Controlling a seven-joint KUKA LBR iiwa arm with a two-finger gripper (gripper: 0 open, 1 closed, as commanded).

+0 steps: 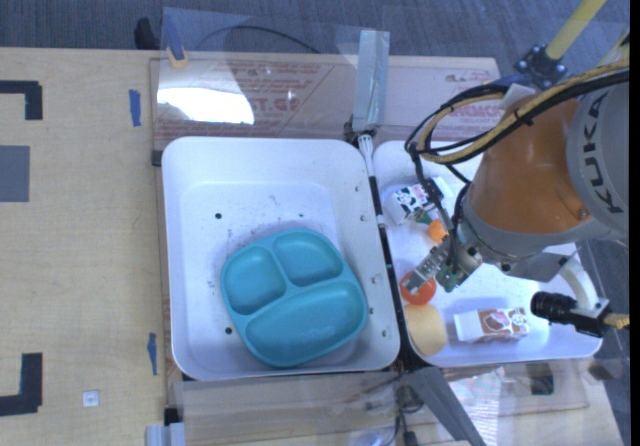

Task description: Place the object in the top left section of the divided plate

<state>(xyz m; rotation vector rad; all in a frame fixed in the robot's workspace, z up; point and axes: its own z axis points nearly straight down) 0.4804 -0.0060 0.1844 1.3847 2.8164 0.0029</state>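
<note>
Fingers of my gripper (432, 272) close on a small red-orange toy (418, 286); next I carry it leftward to the blue divided plastic plate (292, 297).

Arm (540, 174) covers most of right bin (560, 349), contents under it hidden. Gripper (437, 272) tips too small to read, grip on red object (418, 286) unclear. Small black-white item (410, 200) too blurred to identify. Arm cut off at right edge.

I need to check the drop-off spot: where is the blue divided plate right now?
The blue divided plate lies in the left bin, toward its near edge, across the divider from the gripper and the small items in the right bin.
</note>
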